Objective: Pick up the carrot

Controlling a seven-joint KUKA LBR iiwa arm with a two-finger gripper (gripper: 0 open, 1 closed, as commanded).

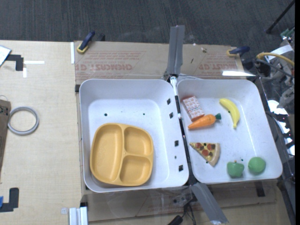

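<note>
An orange carrot (203, 121) with a green tip lies in the right bin (262, 102), near that bin's left wall, its green end pointing right. Just above it rests a small red and white packet (192, 108). To the carrot's right is a yellow banana (231, 111).
A pizza slice (206, 151) lies below the carrot. A green pepper (236, 168) and a green round fruit (256, 165) sit at the right bin's front edge. The left bin (93, 97) holds a yellow divided plate (122, 153). A tape roll (21, 120) lies on the bench at left.
</note>
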